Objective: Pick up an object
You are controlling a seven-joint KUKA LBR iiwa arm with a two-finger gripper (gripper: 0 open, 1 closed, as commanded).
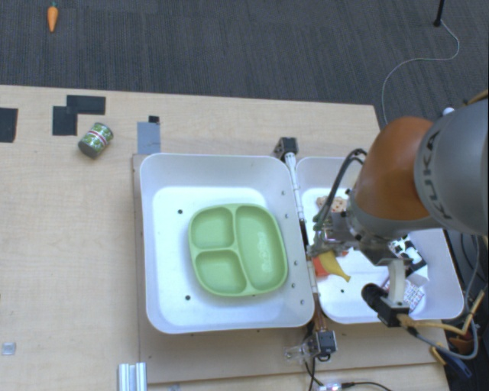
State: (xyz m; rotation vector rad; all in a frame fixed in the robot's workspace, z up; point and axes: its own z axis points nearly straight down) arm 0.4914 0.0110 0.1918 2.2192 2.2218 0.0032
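**Ana:** Camera view from above, and the grey arm [447,164] with its orange band is reaching in from the right, bent low over the right bin [348,302].

**Ben:** Where's the gripper?

**Ana:** The gripper [330,233] sits down at the left end of that bin, close against the wall it shares with the left bin [164,229]. The wrist bulk and cables cover most of it from this angle.

**Ben:** Open or closed?

**Ana:** I cannot tell. The arm's own body hides that part, and I see nothing clearly gripped.

**Ben:** So what's there to pick?

**Ana:** A yellow object [334,266], curved, a bit like a toy banana, lies on the bin floor just below the gripper. A small red bit touches its left end. Whether the gripper touches the yellow object, I can't say.

**Ben:** Anything else in that bin?

**Ana:** A black-and-white item [407,253] lies towards the right, partly under the arm. A silvery checked packet [413,293] lies near the lower right corner.

**Ben:** And the left bin?

**Ana:** It holds a green divided plate [237,250] lying flat in the middle, three compartments facing up.

**Ben:** Off the bins?

**Ana:** A small can [95,140] with a green label lies on its side on the bench [61,252] at far left, beside patches of black tape [76,111]. An orange carrot-like toy [52,17] rests on the dark carpet at the top left.
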